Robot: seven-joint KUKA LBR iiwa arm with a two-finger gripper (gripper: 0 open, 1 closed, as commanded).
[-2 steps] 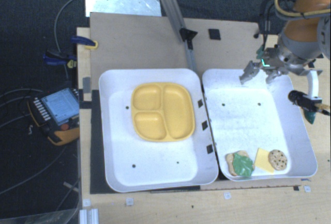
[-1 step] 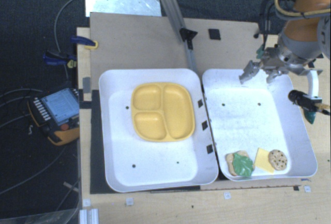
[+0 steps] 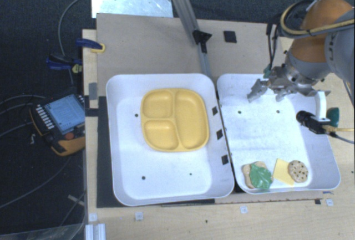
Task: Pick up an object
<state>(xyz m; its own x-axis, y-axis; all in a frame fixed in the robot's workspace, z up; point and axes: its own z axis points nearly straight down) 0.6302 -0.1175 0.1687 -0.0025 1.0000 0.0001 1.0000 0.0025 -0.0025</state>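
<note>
Cookie (image 3: pixel 298 170) well apart from raised gripper (image 3: pixel 268 91)

Grey arm (image 3: pixel 333 50) from the right, claw (image 3: pixel 269 93) open, fingers spread

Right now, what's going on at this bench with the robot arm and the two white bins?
The arm's pincer hangs open over the far end of the right bin with nothing between its fingers. Three small items lie at that bin's near edge: a green piece, a yellow wedge and a cookie. The left bin holds a yellow divided plate. Nothing is picked up yet.
</note>
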